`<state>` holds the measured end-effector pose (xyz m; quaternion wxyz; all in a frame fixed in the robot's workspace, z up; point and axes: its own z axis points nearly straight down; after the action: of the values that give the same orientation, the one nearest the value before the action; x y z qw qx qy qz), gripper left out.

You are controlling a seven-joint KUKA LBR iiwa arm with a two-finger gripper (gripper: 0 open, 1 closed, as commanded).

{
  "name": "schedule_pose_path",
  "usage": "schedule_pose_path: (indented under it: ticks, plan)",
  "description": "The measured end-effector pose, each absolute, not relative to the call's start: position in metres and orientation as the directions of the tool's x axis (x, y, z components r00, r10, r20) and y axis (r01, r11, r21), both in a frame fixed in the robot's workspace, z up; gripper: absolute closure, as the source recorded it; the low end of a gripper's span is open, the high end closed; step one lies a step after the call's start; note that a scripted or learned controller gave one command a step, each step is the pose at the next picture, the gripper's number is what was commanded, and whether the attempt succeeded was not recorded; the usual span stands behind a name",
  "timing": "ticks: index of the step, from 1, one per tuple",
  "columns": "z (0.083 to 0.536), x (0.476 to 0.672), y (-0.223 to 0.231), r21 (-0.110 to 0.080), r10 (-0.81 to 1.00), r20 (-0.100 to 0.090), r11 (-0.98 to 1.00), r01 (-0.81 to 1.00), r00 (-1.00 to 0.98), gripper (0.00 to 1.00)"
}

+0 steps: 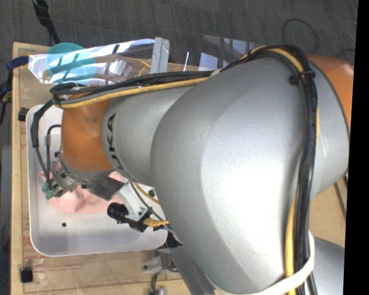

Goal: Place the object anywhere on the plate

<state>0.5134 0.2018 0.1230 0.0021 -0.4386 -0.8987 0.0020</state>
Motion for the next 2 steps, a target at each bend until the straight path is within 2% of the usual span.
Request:
schedule_pose_path:
  ticks: [1,2]
  plan:
    - [0.181,0.588,0.140,-0.001,0.701,0.000,0.714,0.701,-0.714,1.00]
    - [0.110,0.540,0.175,-0.004,0.666,0.002,0.746,0.666,-0.746,1.00]
